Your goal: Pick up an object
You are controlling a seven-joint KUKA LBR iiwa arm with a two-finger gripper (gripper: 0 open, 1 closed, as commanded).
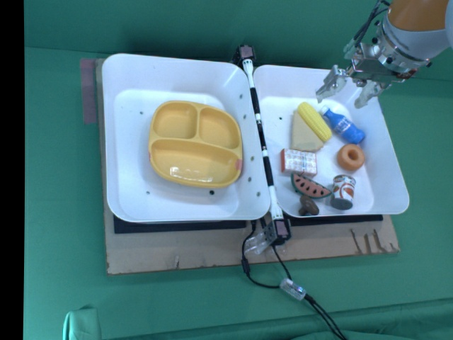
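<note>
Nearest the camera, a black cable with a clear plug (291, 287) is trailed across the green cloth (64, 190) at the lower middle of the frame, leading up to the jointed black-and-white rod (256, 115) that is fixed along the seam between the two bins.

At the left, a shallow white plastic bin (124, 83) is occupied by a yellow three-compartment plastic tray (196, 144), laid flat near its centre, presumably as a place for things to be set down.

To the right of the rod, a second shallow white bin (393, 183) is loaded with the candidates for picking. A red-and-white printed packet (299, 161) is laid at its left, with a toy watermelon slice (310, 185) and a small brown lump (308, 205) below it. A pale yellow cheese wedge (304, 134) is overlapped by a yellow toy corn cob (313, 121). Further right, a blue toy bottle with a white cap (343, 126) is lying on its side, an orange ring-shaped toy doughnut (350, 157) is lying flat, and a small red-and-white tin can (342, 191) is stood upright.

At the upper right, the silver two-finger gripper (351, 93) is held above the far part of this bin, its fingers spread wide and nothing between them. It is judged to be poised for a descent, the bottle lying just below it being the likeliest target.
</note>
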